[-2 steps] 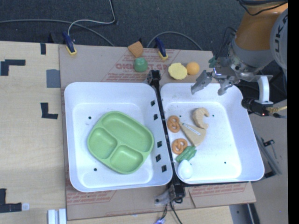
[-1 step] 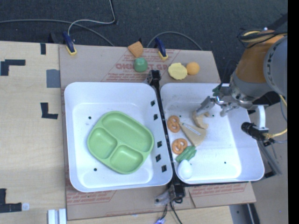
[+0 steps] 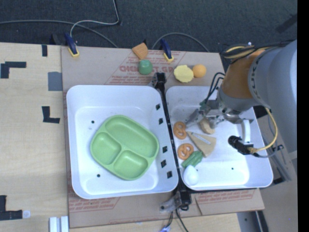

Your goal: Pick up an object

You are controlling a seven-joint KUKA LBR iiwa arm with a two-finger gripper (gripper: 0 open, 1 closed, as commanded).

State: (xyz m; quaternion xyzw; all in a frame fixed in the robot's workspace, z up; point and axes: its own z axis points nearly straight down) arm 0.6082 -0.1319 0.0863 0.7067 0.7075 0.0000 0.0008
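My gripper (image 3: 204, 118) is low in the right bin (image 3: 241, 173), near its middle. A small tan piece (image 3: 207, 126) lies right under it, touching or nearly touching it. To the left of it sit two orange pretzels (image 3: 179, 130) (image 3: 185, 151) and a pale yellow cheese wedge (image 3: 203, 142). Further towards the front lie a green item (image 3: 193, 158) and a white egg-like thing (image 3: 191, 176). The grey arm with its orange band (image 3: 239, 79) comes in from the right.
A green divided plate (image 3: 124, 146) lies in the left bin (image 3: 77, 100). Behind the bins, on the cardboard, are an orange block (image 3: 140, 50), a green ball (image 3: 145, 67), a yellow lemon (image 3: 183, 73) and an orange fruit (image 3: 199, 71). Cables run along the back.
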